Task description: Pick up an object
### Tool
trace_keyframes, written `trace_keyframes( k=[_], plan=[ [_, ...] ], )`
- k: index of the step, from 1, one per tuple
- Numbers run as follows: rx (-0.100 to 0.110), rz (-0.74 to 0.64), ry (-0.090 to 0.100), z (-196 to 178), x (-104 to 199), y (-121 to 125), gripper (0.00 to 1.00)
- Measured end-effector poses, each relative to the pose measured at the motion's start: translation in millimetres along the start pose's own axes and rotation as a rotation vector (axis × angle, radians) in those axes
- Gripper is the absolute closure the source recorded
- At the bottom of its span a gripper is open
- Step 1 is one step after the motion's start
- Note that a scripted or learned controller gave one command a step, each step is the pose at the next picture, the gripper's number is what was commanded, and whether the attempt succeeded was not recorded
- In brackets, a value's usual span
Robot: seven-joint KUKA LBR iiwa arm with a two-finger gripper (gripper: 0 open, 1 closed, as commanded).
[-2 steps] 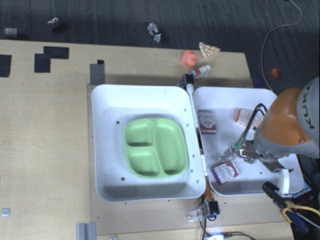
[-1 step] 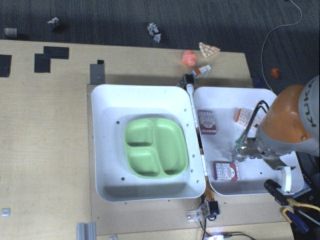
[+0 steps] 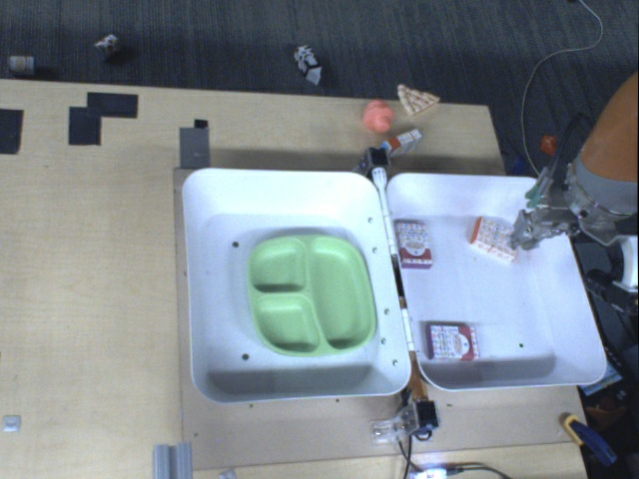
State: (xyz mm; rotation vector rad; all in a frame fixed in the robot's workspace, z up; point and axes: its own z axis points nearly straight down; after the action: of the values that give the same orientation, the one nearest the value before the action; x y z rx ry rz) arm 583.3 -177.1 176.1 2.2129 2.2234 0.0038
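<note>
Here, in the camera view, the gripper [image 3: 526, 230] sits low over the right bin [image 3: 539, 362], at that bin's upper right. Its tip is just beside, perhaps touching, the right edge of an orange-and-white packet [image 3: 490, 239] that lies tilted on the bin floor. Whether it is open or closed, I cannot tell; the tip is dark and small, and nothing is plainly pinched in it.

The step in hand looks like the approach to a grasp on that packet. To do it well, the tip should be centred over the packet rather than at its edge, turned so the closing direction crosses the packet's narrow side, and brought down flat onto the floor before closing. A flat packet offers little to bite on, so an edge grip may slip or only push it along.

Counting what lies in the bins: the right bin holds three flat things, the orange-and-white packet and two red cards, one [image 3: 412, 242] near the dividing wall at the top, one [image 3: 451, 341] toward the lower middle. The left bin [image 3: 205, 297] holds one green sectioned tray [image 3: 311, 292], with three compartments. Two bins, one arm.
</note>
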Motion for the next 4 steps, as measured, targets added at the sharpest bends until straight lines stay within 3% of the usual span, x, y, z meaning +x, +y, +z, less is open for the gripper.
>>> trace_keyframes(
  k=[1, 2, 3, 4],
  plan=[
    [0.001, -0.001, 0.002, -14.0, 44.7, 52.9, 1.00],
    [0.001, -0.001, 0.001, -13.9, 44.2, 52.8, 0.00],
    [0.000, 0.001, 0.001, 80.9, 67.2, 32.5, 0.00],
    [-0.004, 0.004, -0.001, 88.8, 93.4, -13.2, 0.00]
  ],
)
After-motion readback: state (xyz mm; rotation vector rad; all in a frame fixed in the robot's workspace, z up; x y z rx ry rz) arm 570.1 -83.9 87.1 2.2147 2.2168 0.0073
